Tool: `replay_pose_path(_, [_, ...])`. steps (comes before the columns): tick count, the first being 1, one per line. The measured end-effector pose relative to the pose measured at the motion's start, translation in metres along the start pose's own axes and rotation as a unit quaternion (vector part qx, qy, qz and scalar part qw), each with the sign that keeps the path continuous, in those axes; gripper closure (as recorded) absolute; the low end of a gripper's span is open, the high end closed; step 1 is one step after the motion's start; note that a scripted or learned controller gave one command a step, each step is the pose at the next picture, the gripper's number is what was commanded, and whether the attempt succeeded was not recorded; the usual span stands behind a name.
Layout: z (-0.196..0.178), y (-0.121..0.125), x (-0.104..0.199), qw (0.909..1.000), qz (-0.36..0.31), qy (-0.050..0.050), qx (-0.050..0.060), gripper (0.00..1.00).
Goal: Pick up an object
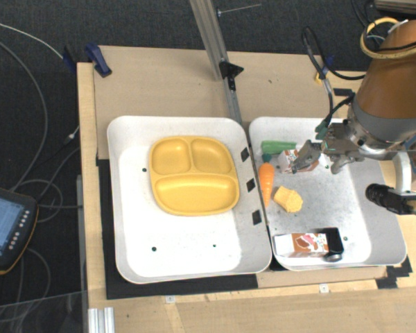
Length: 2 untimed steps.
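1. Nearest the lens, a small carton [306,244] with a brown-and-white printed face lies flat at the front edge of the right bin [374,255], a black block [333,243] touching its right end. It looks light and stiff; I would take it across its short width, though lying this flat it offers the fingers little height.
2. Just behind it sits a yellow chunk [288,199] that reads as toy food: light, probably hard plastic, lumpy enough not to slip.
3. Beside that chunk, an orange toy carrot [265,181] lies along the bin's left wall. I judge it smooth and tapered, so a pinch at mid-length is safest; the wall crowds one side.
4. A green piece [277,146] lies at the carrot's far end, and a small packet [290,159], too blurred to name, sits next to it.
5. My gripper [312,157] hangs over that packet; whether its fingers stand apart or together I cannot tell, and I see nothing held.
6. Over in the left bin [125,186], a yellow divided plate [193,174] lies upright: broad, stiff, awkward to pinch except at its rim.
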<state>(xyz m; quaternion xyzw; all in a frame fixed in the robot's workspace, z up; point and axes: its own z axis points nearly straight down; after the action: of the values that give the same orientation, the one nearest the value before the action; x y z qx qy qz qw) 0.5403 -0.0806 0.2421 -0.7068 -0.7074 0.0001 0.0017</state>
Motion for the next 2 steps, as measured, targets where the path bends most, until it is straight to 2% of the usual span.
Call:
replay_pose_path(1, [0.0, 0.0, 0.0, 1.0, 0.0, 0.0, -0.001, 0.0])
replay_pose_path(2, [0.046, 0.008, 0.001, 1.0, 0.0, 0.0, 0.002, 0.0])
